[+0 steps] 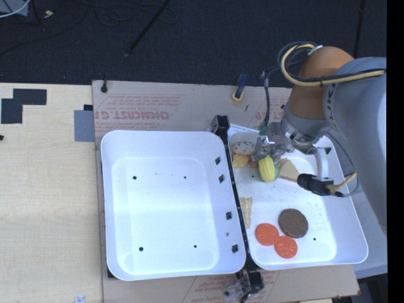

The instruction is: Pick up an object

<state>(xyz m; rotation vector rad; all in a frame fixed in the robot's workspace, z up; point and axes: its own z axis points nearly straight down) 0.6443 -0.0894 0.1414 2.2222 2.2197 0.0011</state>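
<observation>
You have the gripper (265, 151) low at the far-left corner of the right bin (344, 248), right over a yellow piece (267, 168). Whether it grips, you cannot tell. Nothing looks lifted yet, so by my reading the pick remains undone.

Floor (158, 30): dark, strewn with cables, beyond the claw (265, 149).
Tabletop (44, 201): pale wood, left of the claw.
Cardboard sheet (164, 103): brown, printed red.
</observation>
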